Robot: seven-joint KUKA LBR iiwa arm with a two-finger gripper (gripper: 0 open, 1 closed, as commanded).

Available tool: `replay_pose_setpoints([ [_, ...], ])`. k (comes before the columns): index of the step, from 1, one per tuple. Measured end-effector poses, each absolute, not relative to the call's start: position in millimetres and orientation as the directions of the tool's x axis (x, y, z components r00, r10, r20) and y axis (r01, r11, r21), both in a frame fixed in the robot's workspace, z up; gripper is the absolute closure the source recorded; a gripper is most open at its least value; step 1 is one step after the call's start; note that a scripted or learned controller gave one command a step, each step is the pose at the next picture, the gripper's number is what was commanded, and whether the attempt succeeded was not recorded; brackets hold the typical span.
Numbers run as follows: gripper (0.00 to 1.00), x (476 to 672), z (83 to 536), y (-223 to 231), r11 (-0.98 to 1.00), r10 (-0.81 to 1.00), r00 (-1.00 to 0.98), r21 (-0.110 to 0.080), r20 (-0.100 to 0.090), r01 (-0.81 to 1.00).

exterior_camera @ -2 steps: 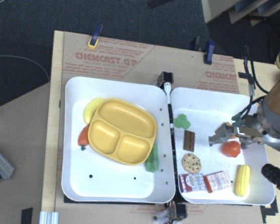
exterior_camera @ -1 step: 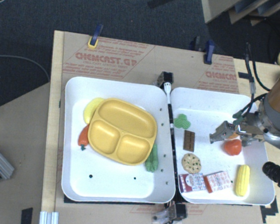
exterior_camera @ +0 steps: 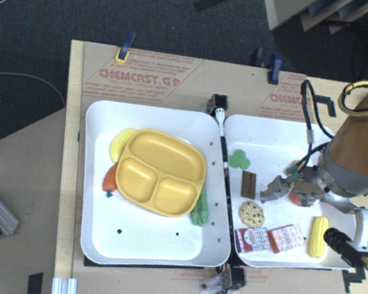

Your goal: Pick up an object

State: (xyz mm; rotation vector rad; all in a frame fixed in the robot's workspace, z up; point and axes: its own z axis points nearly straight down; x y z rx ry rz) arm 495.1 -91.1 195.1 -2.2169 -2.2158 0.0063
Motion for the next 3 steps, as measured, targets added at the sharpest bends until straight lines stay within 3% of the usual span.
replay_pose_setpoints([
  [2, 0.00, 498.4, 87.7, -99.1, -0.002, 1.000, 0.002, -0.001, 0.002, 1.000],
  [3, 1.00, 500.3, 102.0, -98.6, -0.002, 1.000, 0.002, 0.007, 0.002, 1.000],
])
